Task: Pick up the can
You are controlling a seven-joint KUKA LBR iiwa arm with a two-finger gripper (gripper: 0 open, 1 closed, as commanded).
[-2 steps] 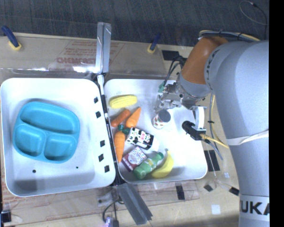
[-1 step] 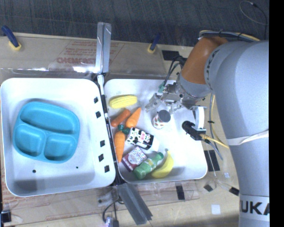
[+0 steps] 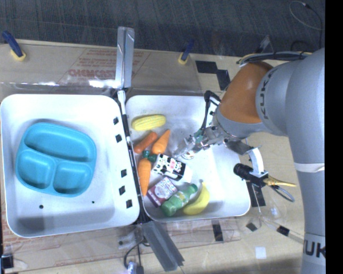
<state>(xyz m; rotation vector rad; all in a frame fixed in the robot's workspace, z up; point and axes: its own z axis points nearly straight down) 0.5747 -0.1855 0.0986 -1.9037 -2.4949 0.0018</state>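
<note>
Arm (image 3: 291, 113) comes in over the table (image 3: 63, 61) and bends down into the full bin (image 3: 228, 193), the landmark for everything below. The other bin (image 3: 11, 210) sits edge to edge with it, on the side away from the arm, and carries only a blue tray (image 3: 57, 158).

Gripper (image 3: 190, 146) hangs over the middle of the full bin, near the black-and-white box (image 3: 170, 165). Can't tell whether it's open or closed: too blurred and glary. Nothing visibly held.

Contents are piled loosely, probably dumped in, hence the overlaps:
- corn (image 3: 148, 121) at the bin's far wall
- long carrot (image 3: 144, 176) along the wall shared with the other bin, two shorter carrots (image 3: 162, 141) between it and the corn
- banana (image 3: 199, 201) and green bottle (image 3: 176, 201) at the bin's near wall, touching each other

Can (image 3: 160, 192): my read is the dark maroon item with a pale label, near corner of the full bin, wedged between long carrot, box and bottle. Looks tipped on its side, long axis roughly diagonal, from the near corner up toward bin centre. Which end is the top I can't make out.

Gripper is well short of it and neighbours crowd both flanks, so I'd expect a tight approach across the short axis.
</note>
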